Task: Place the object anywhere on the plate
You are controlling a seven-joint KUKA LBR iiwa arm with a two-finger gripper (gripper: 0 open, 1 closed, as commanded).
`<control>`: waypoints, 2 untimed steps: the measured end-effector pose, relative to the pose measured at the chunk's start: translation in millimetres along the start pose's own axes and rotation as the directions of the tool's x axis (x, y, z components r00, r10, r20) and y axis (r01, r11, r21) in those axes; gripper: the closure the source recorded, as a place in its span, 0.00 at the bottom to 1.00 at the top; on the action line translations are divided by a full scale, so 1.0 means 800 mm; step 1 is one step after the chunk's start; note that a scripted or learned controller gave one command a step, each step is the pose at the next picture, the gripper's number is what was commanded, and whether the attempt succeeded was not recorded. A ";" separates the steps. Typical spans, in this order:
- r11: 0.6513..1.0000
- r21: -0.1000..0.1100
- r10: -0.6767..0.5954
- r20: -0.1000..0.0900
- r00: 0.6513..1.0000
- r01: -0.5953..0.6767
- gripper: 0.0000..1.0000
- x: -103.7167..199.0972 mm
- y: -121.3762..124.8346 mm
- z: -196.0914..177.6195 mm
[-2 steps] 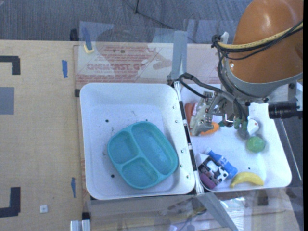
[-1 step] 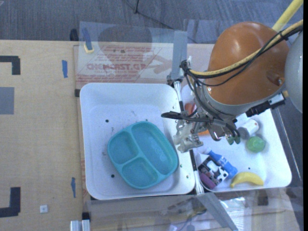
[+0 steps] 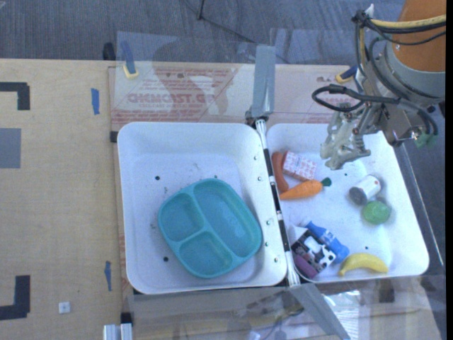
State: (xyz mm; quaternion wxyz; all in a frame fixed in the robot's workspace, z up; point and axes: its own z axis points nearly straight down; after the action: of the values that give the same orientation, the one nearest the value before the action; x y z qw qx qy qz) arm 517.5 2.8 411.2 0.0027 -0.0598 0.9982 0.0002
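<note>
A teal plate (image 3: 209, 227) with three compartments lies in the left bin (image 3: 141, 147). The right bin (image 3: 407, 190) holds the loose objects: an orange carrot (image 3: 303, 189), a pink-and-white packet (image 3: 300, 165), a small grey-and-white can (image 3: 364, 189), a green ball (image 3: 376, 212), a yellow banana (image 3: 363, 263) and a blue-and-black toy (image 3: 318, 245). My gripper (image 3: 342, 154) hangs over the upper middle of the right bin, above and right of the carrot, left of the can. Nothing shows between its fingers.
A grey divider bar (image 3: 264, 80) runs down between the two bins. Cables (image 3: 340, 98) loop off the wrist above the right bin's back edge. A wooden benchtop (image 3: 56, 190) with blue tape marks lies left of the bins.
</note>
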 end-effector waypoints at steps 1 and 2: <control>0.999 -0.001 -0.041 -0.003 0.999 0.041 1.00 0.037 0.036 0.055; 0.992 0.000 0.128 -0.004 0.992 -0.128 1.00 0.030 0.032 0.201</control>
State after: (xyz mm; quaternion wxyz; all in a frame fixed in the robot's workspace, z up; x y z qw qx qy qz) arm 491.6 25.6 250.5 0.0007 0.0045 1.0000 0.0006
